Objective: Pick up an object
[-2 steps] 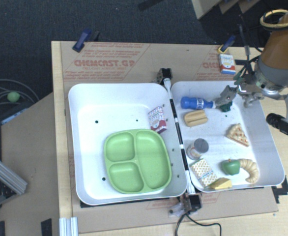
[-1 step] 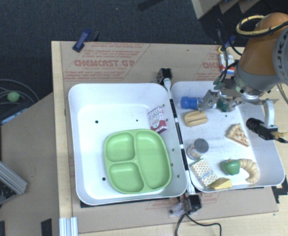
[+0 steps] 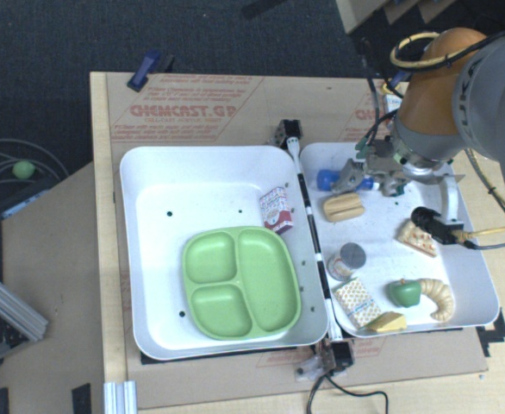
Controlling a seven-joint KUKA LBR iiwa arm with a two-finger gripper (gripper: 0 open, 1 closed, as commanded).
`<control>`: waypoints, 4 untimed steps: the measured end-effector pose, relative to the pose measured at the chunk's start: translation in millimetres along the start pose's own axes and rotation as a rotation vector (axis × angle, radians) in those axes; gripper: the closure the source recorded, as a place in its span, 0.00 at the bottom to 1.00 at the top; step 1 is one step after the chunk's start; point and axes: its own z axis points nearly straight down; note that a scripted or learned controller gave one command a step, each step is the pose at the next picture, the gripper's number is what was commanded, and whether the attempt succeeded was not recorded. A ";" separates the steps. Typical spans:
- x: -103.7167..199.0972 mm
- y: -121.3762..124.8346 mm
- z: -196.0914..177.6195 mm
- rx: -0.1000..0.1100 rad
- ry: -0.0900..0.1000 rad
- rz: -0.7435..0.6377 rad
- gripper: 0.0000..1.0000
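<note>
Fingers (image 3: 352, 178): spread unclear, too small | blue object (image 3: 326, 180) partly hidden behind them

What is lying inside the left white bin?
A green divided plate and a small red-and-white carton beside its far edge. Anything under the plate is covered.

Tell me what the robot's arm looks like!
The arm is big, round and grey, with an orange band above the wrist. A yellow cable loops over the orange part, and thin dark wires run down beside it. At the bottom sits a small grey metal gripper.
</note>
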 end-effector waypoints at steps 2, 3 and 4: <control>-1.6 20.0 54.9 -0.002 0.000 0.000 0.00; -16.4 -57.2 55.6 -0.002 -0.001 0.002 0.00; -105.4 -2.6 54.6 -0.004 -0.003 0.001 0.00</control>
